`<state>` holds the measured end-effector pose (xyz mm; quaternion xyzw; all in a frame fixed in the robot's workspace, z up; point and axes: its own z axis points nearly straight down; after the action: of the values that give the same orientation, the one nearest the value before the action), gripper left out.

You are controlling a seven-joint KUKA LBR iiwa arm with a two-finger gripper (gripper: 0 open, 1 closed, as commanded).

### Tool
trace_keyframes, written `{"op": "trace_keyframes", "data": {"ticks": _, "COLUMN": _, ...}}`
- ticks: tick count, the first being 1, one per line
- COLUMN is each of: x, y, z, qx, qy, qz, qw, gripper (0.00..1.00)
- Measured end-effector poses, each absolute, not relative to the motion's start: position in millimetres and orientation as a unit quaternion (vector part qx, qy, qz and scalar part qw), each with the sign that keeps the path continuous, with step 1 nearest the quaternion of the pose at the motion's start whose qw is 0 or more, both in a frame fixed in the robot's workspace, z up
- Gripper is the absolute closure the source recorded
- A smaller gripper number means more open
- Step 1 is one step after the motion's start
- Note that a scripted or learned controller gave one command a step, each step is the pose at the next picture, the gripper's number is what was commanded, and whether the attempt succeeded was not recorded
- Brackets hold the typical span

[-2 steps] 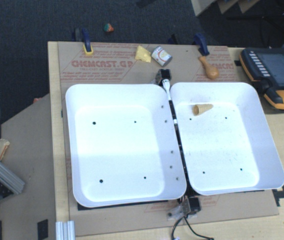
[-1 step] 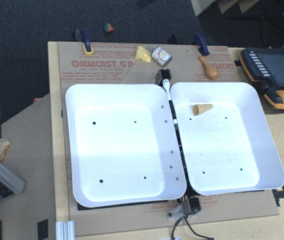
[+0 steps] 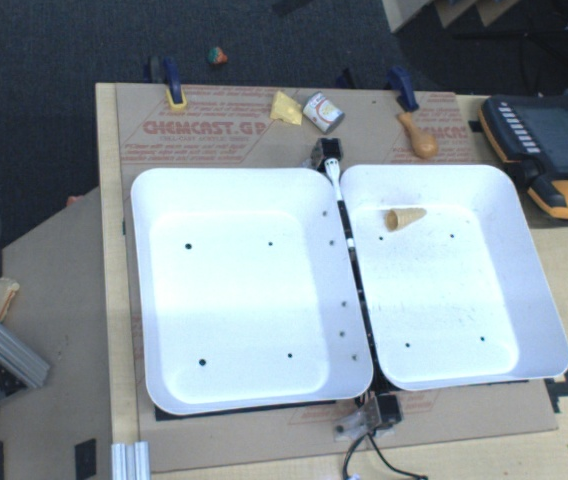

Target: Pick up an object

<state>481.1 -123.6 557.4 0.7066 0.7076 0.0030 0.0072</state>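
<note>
- Lying in the right bin (image 3: 524, 268), near its far wall and toward the inner edge: one small tan piece (image 3: 402, 218), apart from the wall, with bare floor on its near side.
- Left bin (image 3: 154, 268) sits rim to rim with the right one; a dark seam runs between them.
- On the board beyond the far rims: yellow scrap (image 3: 286, 109), small white box (image 3: 323, 112), wooden-handled tool (image 3: 417, 135), two blue clamps (image 3: 172, 78).
- Handheld controller (image 3: 549, 143) just beside the right bin's far corner.
- Pincer state: cannot tell.
</note>
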Motion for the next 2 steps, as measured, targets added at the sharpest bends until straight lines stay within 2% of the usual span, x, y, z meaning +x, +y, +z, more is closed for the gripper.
{"op": "trace_keyframes", "data": {"ticks": 1, "x": 481.8, "y": -123.7, "z": 568.1, "qx": 0.707, "qy": 0.708, "qz": 0.0039, "qw": 0.010, "gripper": 1.00}}
{"op": "trace_keyframes", "data": {"ticks": 2, "x": 479.0, "y": -93.5, "z": 502.4, "qx": 0.706, "qy": 0.708, "qz": -0.0022, "qw": -0.003, "gripper": 1.00}}
